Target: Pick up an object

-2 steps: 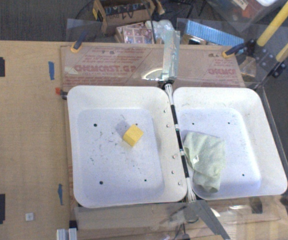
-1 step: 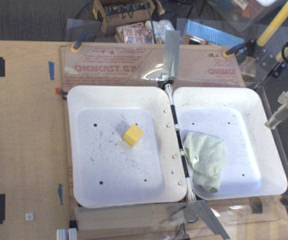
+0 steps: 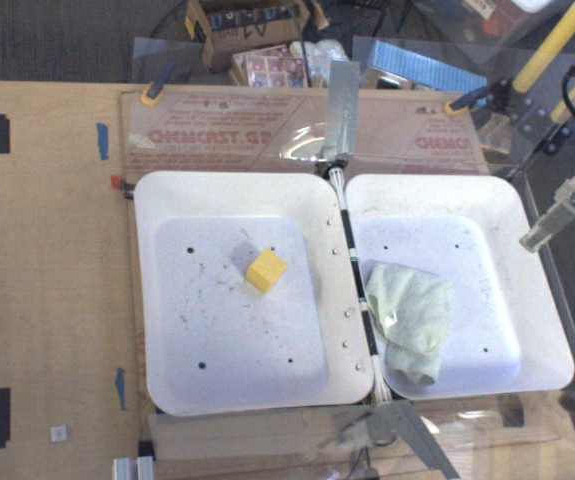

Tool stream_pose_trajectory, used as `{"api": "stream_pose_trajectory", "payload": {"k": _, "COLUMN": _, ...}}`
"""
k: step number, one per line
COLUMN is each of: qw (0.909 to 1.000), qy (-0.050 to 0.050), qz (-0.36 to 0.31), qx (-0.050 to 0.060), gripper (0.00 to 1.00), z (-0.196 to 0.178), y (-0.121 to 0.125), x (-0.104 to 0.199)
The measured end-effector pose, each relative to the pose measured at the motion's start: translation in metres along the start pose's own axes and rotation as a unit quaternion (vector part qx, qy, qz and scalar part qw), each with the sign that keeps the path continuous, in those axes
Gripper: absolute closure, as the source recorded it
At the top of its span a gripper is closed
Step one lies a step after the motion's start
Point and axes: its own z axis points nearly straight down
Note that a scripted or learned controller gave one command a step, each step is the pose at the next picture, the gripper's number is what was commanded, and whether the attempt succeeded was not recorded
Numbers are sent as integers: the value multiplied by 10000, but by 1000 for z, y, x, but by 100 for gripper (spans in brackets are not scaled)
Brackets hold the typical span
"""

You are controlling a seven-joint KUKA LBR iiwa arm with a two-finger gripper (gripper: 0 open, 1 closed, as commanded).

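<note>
A small yellow block (image 3: 265,270) lies near the middle of the left white bin (image 3: 167,208). A crumpled pale green cloth (image 3: 410,318) rests in the right white bin (image 3: 497,218), against its left wall and front edge. My gripper (image 3: 535,236) pokes in from the right edge of the camera view, above the right bin's far right rim. It is well away from both the cloth and the block, and nothing shows in it.
A cardboard sheet (image 3: 297,138) lies behind the bins, with a metal bracket (image 3: 341,108) standing at the seam between them. Boxes and clutter sit beyond the bench's back edge. A yellow pole (image 3: 557,33) slants at the upper right.
</note>
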Motion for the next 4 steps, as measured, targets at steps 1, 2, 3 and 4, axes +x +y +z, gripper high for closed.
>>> {"api": "stream_pose_trajectory", "payload": {"k": 1, "qw": 9926, "qy": 15, "qz": -1214, "qx": 3, "gripper": 0, "z": 0, "y": 43, "x": 48}}
{"api": "stream_pose_trajectory", "payload": {"k": 2, "qw": 9456, "qy": 15, "qz": -3254, "qx": -6, "gripper": 0, "z": 8, "y": 79, "x": 89}}
{"api": "stream_pose_trajectory", "payload": {"k": 3, "qw": 9835, "qy": 6, "qz": -1809, "qx": -13, "gripper": 0, "z": 0, "y": 130, "x": 95}}
{"api": "stream_pose_trajectory", "payload": {"k": 4, "qw": 9690, "qy": 31, "qz": -2471, "qx": -1, "gripper": 0, "z": 235, "y": 148, "x": 171}}
